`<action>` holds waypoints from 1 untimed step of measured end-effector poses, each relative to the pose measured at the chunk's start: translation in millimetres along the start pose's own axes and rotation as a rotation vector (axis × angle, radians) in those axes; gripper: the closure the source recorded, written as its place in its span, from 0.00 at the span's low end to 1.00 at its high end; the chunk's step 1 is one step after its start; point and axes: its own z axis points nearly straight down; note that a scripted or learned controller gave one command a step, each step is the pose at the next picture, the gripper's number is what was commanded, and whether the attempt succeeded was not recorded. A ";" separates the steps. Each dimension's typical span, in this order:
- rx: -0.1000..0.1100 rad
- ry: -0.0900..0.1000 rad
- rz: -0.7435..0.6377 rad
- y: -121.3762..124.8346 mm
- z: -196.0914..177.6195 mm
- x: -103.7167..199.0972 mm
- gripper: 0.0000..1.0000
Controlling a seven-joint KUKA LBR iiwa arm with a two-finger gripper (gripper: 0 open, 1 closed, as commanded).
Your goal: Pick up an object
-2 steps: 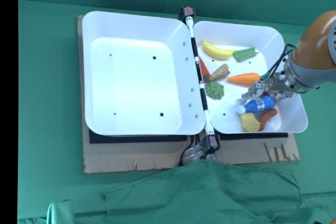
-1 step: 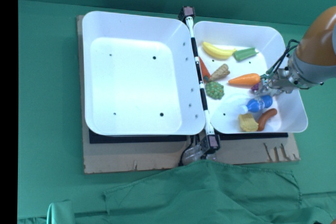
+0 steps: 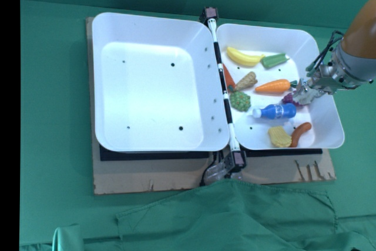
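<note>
The reach looks like the step in hand: nothing is lifted yet. The gripper [image 3: 304, 93] hangs low over the right bin [image 3: 329, 126], just beside the blue bottle [image 3: 275, 111] at its far-right end, near a small purple piece [image 3: 288, 99]. Whether its pincer is open or closed, I cannot tell. Next it likely needs to settle onto one item. The arm [image 3: 359, 44] slants in from the bottle's upper right.

Bench [image 3: 53, 97] is covered in green cloth, with a flat cardboard sheet [image 3: 147, 182] on it carrying 2 white bins [image 3: 153, 32]. Some rumpled green fabric [image 3: 235, 220] is piled at the front.
</note>
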 end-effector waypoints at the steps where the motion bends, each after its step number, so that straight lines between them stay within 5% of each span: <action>1: -0.001 0.000 0.000 2.3 -57.7 8.6 1.00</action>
